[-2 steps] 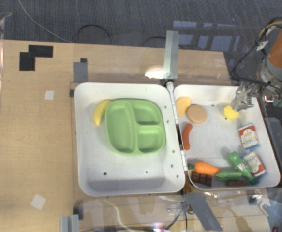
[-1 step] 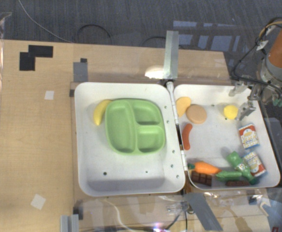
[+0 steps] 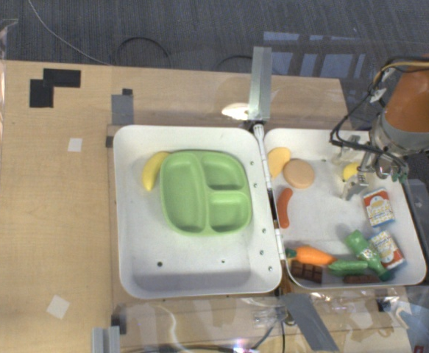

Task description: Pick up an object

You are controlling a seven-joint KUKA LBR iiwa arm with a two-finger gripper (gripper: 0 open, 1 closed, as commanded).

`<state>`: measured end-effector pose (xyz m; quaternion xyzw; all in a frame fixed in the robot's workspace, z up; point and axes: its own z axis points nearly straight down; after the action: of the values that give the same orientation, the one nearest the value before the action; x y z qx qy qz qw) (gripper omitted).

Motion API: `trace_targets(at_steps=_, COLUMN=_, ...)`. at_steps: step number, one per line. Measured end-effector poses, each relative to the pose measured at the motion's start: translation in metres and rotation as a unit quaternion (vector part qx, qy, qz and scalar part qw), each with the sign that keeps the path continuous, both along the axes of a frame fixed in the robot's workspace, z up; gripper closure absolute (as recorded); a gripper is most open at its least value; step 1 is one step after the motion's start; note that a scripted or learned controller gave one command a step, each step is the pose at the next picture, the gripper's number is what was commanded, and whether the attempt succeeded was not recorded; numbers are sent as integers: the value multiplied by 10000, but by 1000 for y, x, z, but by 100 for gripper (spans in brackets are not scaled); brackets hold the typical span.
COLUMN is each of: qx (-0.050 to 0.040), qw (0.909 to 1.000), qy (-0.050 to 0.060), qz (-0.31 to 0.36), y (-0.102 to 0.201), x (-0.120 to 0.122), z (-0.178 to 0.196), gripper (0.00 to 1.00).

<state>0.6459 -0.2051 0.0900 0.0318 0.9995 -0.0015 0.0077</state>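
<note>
Gripper [image 3: 358,185] low in right bin [image 3: 313,210]; jaws' state unclear, cannot tell. Small yellow piece [image 3: 350,171] just behind jaws, possibly touching. Milk carton [image 3: 377,207] just beside. Risk: fingers nudge piece away or catch carton instead.

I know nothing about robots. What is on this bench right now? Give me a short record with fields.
left bin: green divided plate, with a banana at its left edge
right bin: round tan bun, red sausage, carrot, chocolate bar, two small cartons, green items
arm: grey and orange, reaching in from the right
gripper: low over the right bin's far right part, beside a small yellow item
grip: cannot tell
</note>
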Motion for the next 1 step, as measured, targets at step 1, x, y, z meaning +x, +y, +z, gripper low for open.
trace_targets(at_steps=1, qx=11, qw=9996, qy=23, qz=-274, y=-1, x=-57, z=-1, gripper=0)
